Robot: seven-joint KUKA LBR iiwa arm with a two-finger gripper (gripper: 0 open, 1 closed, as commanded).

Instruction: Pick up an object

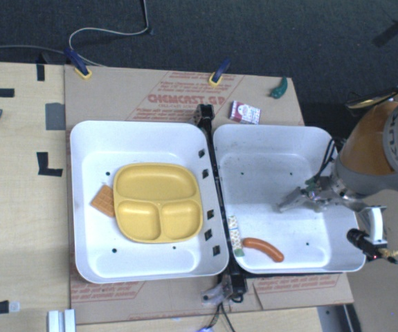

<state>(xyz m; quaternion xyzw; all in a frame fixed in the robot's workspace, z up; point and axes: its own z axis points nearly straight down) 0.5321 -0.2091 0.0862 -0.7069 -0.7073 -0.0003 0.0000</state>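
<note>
On the left, the desk [19,206] shows pale wood with black tape marks, and a sheet of printed cardboard [178,99] lies under the two bins. The left bin [88,144] holds a yellow divided plate [158,203] lying flat near its middle. A small tan square, perhaps a cracker [103,200], peeks out from under the plate's left edge, partly hidden by it.

Above the bins, on the cardboard, sit a small red and white packet [243,112] and a teal bit [279,87], with two yellow and blue clamps [219,75] on the cardboard's far edge.

The right bin [268,140] holds an orange sausage-shaped thing [263,249], lying flat near the front wall, left of centre. A small patterned strip [234,237] lies against the divider just beside it.

The tool [292,200] points left, low over the right bin's floor, above and to the right of the sausage and apart from it. Its grey tips are blurred; how far they are spread cannot be told, and nothing is seen between them. The arm [372,151] is cut off at the right.
</note>
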